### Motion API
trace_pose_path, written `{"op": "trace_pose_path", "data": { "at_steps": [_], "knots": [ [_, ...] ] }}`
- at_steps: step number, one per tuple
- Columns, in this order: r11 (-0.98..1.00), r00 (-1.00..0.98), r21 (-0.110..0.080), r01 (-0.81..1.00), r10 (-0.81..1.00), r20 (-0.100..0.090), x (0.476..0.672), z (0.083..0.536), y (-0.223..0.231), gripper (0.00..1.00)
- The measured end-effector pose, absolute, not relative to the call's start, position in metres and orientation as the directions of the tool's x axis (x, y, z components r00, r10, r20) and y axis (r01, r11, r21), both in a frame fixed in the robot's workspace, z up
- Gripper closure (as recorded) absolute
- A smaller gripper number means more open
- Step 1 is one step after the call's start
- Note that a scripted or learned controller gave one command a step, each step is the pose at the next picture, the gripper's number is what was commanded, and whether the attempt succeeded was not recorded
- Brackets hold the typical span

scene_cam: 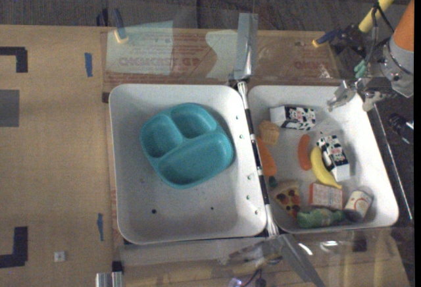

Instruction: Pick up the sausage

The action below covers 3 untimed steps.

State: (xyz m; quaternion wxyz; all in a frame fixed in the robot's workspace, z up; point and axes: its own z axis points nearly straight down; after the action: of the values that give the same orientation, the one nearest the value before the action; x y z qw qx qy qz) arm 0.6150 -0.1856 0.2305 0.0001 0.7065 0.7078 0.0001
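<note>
The sausage is a short orange-red piece lying lengthwise near the middle of the right bin, between a cow-patterned carton and an orange carrot. My gripper hangs over the bin's far right corner, well above and to the right of the sausage. It is open, and nothing sits between its two fingers.
Also in the right bin are a second cow-patterned carton, a banana, a bread piece, a pizza slice, a small box, a can and a green item. A teal divided plate lies in the left bin.
</note>
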Motion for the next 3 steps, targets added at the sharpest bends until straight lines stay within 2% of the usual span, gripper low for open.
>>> {"op": "trace_pose_path", "data": {
  "at_steps": [1,2,3],
  "knots": [
    [0.007,-0.007,-0.001,1.000,1.000,0.000,0.611,0.109,-0.130,0.00],
    [0.175,-0.175,0.006,0.985,0.985,0.000,0.616,0.089,-0.149,0.00],
    [0.172,-0.172,0.015,0.985,0.985,-0.009,0.619,0.102,-0.152,1.00]
  ]
}}
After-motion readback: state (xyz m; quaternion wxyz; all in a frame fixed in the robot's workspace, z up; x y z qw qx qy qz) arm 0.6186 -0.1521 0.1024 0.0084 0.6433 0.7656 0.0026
